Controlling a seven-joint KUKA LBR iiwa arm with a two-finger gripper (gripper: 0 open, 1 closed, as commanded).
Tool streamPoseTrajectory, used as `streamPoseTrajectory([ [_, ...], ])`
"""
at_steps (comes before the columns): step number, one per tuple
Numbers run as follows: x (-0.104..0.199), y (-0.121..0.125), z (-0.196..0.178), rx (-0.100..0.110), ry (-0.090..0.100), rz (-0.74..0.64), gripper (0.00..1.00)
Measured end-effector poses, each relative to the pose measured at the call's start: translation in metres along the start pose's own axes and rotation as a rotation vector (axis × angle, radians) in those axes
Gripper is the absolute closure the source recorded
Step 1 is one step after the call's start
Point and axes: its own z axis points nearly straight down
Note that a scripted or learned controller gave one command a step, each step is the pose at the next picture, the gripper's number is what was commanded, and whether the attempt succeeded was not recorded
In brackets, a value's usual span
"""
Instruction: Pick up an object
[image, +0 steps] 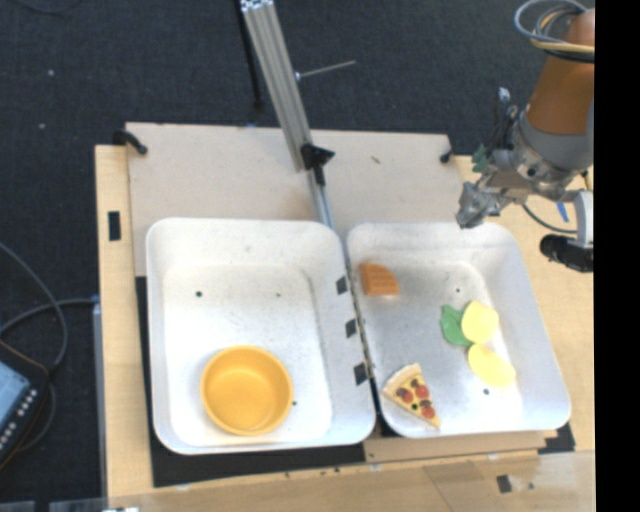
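Note:
The right bin (520, 262) holds an orange-brown bread-like piece (378, 280) near its left wall, a green piece (454, 326) partly under a yellow round piece (480, 321), a second yellow piece (492, 366) and a pizza slice (411, 393) at the front. A yellow bowl (246, 389) sits in the left bin (170, 250) at its front. My gripper (472, 213) hangs above the right bin's far right corner, away from all the objects, with nothing seen in it.
A slanted metal post (285, 90) rises from behind the bins at the middle. The arm's orange band (562, 90) and cables stand at the right edge. A wooden board lies beneath both bins.

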Motion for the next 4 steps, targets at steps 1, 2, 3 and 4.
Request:
streamPoseTrajectory([
  [1,0.050,0.002,0.012,0.007,0.002,-0.002,1.00],
  [2,0.105,0.006,0.021,0.007,0.002,-0.003,1.00],
  [3,0.151,-0.007,0.026,0.007,0.002,-0.002,1.00],
  [4,0.205,-0.010,0.015,0.005,0.004,-0.003,1.00],
])
